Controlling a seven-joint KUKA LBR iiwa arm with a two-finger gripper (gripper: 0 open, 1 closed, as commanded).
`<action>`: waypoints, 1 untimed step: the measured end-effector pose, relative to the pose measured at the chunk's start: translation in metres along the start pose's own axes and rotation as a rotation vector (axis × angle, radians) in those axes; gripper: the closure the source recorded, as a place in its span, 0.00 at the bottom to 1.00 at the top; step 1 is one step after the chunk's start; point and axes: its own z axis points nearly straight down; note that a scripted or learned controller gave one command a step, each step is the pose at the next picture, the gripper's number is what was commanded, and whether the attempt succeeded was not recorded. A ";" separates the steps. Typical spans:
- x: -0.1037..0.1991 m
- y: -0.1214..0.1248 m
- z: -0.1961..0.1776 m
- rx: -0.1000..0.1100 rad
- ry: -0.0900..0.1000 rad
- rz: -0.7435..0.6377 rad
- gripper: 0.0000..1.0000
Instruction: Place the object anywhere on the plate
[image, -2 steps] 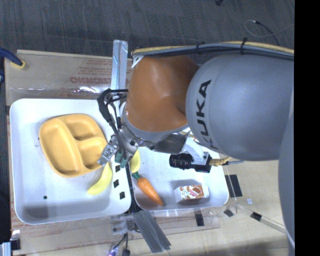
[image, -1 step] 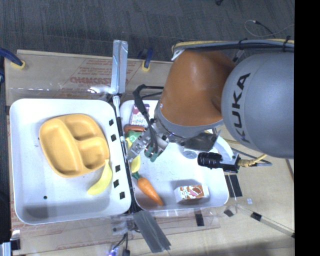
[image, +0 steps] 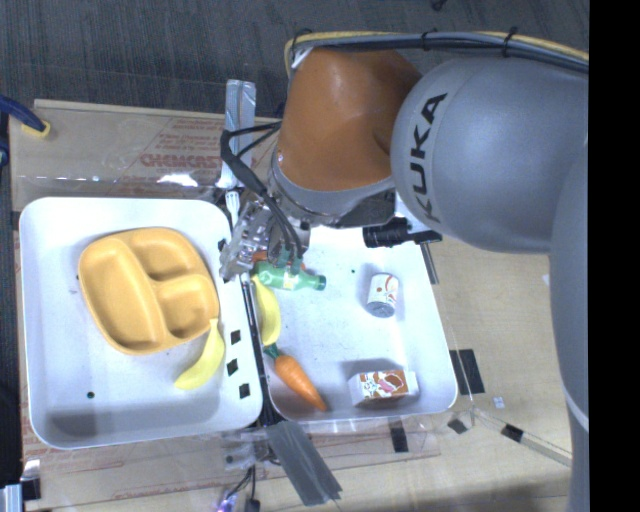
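Green bottle is lying at about 10 o'clock in the right bin, right under the gripper. Can't tell whether it's got hold of anything. Yellow plate sits in the left bin, with a banana at its 5 o'clock.

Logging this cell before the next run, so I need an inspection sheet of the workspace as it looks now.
Surface: two white bins, left bin and right bin, on a wooden bench.
Job's things: yellow divided plate in the left bin; banana beside its lower right edge.
Clutter: right bin holds a second banana, carrot, green bottle, small can, small carton.
Grippers: end effector over the bins' divider, near the bottle.
Cables: black cables by the wrist.
Surroundings: dark floor.
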 end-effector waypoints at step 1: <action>0.000 0.000 0.000 0.000 0.000 0.000 0.00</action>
